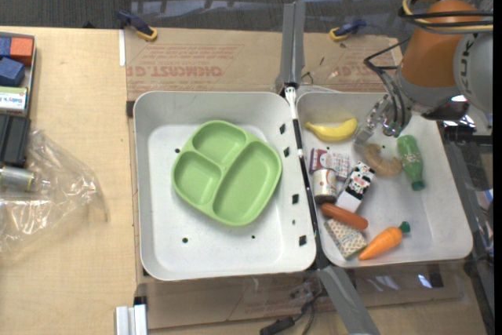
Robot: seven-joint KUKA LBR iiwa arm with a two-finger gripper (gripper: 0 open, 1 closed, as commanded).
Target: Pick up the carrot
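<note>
1. Cardboard (204, 63) lines the bench beneath two shallow white bins set side by side; dark carpet runs beyond the bench's far edge, and pale wood lies to the left of the left bin (149, 192).
2. Left of that bin, well apart from it, crumpled clear plastic (47, 184) sits on the wood; coloured blocks (16, 59) stand farther back at the frame's edge.
3. Inside the left bin a green divided plate (227, 171) rests near the middle, with bare white floor around it on every side.
4. Right of the left bin, touching it along a shared rim, the right bin (455, 239) is crowded; its left half is packed and its right side has more open floor.
5. The carrot (383, 242) lies in the right bin's near part, orange with a green tip pointing right, just beside a patterned packet (345, 238) and a red sausage-like piece (345, 216).
6. Farther back sit a banana (331, 129), a small can (322, 184), a cow-patterned carton (358, 184), a brown piece (384, 161) and a green bottle (410, 159).
7. The gripper (384, 121) hangs over the far part of the right bin, right of the banana and well apart from the carrot; whether its fingers are spread or closed cannot be told.
</note>
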